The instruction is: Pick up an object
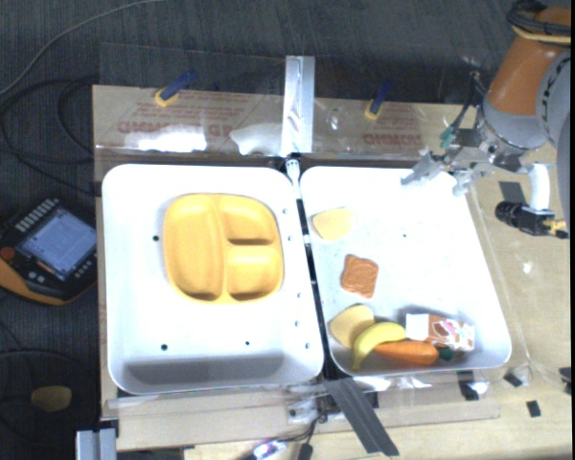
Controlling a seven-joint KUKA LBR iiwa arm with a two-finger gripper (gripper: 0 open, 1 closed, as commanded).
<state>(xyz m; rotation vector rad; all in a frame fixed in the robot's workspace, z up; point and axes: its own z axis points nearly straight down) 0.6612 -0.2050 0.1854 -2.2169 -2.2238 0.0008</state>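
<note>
We find very little that can be read here. Reddish printed lettering runs across the clear plastic sheet (187,123) lying on the bench (125,99) behind the left bin (125,257), and a similar reddish print stands on the sheet's other half (388,134) behind the right bin (460,257); in both places the letters are too small and blurred for us to make out any word. The small packet (443,333) in the right bin's near corner carries red and white printing, which we cannot read either. The handheld pendant (50,247) on the floor to the left shows a lit screen, but no figures on it are legible to us.
</note>
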